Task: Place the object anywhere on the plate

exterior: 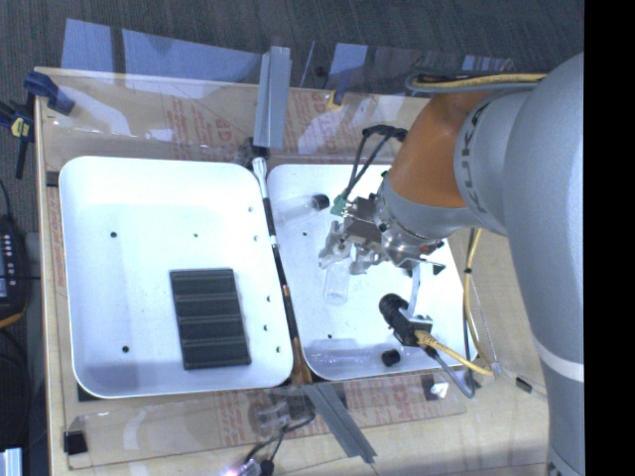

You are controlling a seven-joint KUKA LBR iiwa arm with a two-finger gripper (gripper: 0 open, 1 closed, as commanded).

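Observation:
The plate is a dark ribbed rectangle lying flat in the left bin, toward its near side. My gripper hangs over the middle of the right bin. Just below it a clear vial lies on the bin floor; whether the gripper touches it is unclear. A second clear vial with a black cap lies near the right bin's far left corner. A third clear vial with a dark cap rests along that bin's near wall.
The grey arm with its orange band covers the right bin's right side. Cables and a black fitting hang off the wrist. A raised divider separates the two bins. Clamps and metal bars sit along the bench edges.

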